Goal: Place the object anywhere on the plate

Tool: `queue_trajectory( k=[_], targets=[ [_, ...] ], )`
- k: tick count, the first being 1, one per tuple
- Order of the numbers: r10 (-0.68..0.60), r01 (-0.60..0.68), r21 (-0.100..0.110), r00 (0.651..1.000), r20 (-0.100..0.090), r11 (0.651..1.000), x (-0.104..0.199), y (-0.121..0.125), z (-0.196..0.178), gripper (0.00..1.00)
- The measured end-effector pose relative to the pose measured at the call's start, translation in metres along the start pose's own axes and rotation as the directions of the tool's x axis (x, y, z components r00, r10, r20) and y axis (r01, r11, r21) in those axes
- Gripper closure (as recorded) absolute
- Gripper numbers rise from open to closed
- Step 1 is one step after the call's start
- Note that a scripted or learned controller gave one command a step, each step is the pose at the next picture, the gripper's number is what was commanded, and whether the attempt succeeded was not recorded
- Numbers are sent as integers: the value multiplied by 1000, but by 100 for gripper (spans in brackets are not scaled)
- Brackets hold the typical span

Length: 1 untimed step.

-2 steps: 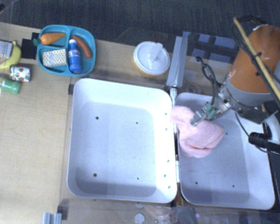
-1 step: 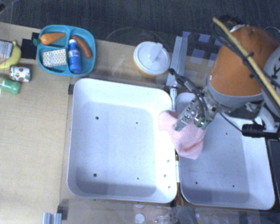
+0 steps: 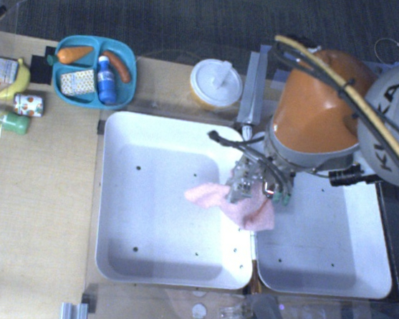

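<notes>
Item: pink cloth (image 3: 231, 204), limp, draped at the right edge of the left bin (image 3: 150, 207), reaching toward the seam with the right bin (image 3: 332, 258).

Gripper (image 3: 247, 186) sits directly over the cloth's upper fold; jaw opening and hold cannot be told, fingers being blurred against fabric. Step judged: grasp or early lift. No plate identifiable with certainty; next move calls for a confirmed grip and clearing the bin rim. Open floor lies leftward in the left bin.

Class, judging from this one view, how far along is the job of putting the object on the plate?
Done: the claw is down over the pink cloth at the seam between the bins. In hand: whether it grips the cloth can't be told. Left: lifting and placing the cloth; no plain plate is apparent, and the blue tray sits outside the bins.
</notes>
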<state>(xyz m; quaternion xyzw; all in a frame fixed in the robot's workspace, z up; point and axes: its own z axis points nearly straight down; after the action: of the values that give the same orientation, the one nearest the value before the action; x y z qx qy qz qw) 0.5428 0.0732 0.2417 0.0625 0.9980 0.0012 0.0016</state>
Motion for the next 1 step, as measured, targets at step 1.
queue_trajectory(
  k=[1],
  targets=[
    [-121, 121, -1, 993, 2, 993, 24, 44, 9, 100]
  ],
)
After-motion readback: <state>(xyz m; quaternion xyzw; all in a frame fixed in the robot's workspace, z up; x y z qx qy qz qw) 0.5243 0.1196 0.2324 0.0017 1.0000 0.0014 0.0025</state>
